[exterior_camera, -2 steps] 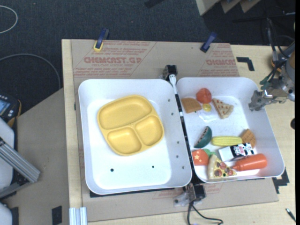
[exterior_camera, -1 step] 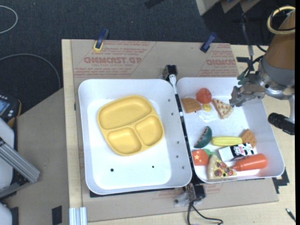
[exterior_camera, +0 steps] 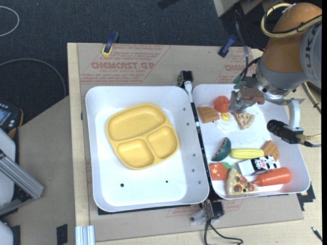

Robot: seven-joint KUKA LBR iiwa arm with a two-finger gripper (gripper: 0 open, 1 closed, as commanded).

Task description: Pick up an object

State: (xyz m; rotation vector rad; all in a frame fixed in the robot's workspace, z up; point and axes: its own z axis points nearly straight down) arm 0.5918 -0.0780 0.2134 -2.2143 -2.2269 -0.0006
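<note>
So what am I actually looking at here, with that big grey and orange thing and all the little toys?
It is a single photo from a camera fixed above a workbench, looking down at a slant. The grey and orange thing is a robot arm reaching in from the right; a program drives it. Its end effector, the grasping part, hangs low over the right bin, near a red tomato and a waffle-like piece. I cannot see anything held in it. That bin holds toy food: a corn cob, a pizza slice, a watermelon wedge, an orange-red carrot-like piece. The left bin holds a yellow divided plate. The job is to pick up one object.
</note>
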